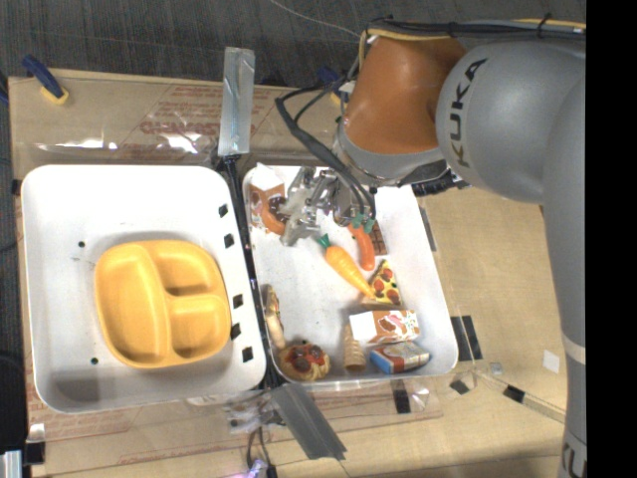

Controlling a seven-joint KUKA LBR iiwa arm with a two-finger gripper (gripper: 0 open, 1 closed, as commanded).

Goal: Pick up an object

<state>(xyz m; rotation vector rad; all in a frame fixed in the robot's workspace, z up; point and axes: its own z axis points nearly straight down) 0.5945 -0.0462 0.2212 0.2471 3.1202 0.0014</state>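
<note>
My gripper [311,210] hangs low over the back of the right bin [304,307], under the orange band of the arm. Just to its left lies a small brown-and-white packet [265,203], against the bin's back left corner. An orange toy carrot [343,262] lies just in front of the gripper, with a red-orange piece [364,244] beside it. I see nothing between the fingers.
The right bin also holds a pizza slice [386,285], a pink-and-white carton [384,326], a blue-and-red box [399,358], a waffle cone [354,350], a round pastry [304,361] and a brown stick [271,314]. A yellow divided tray [161,301] sits in the left bin [60,207].
</note>
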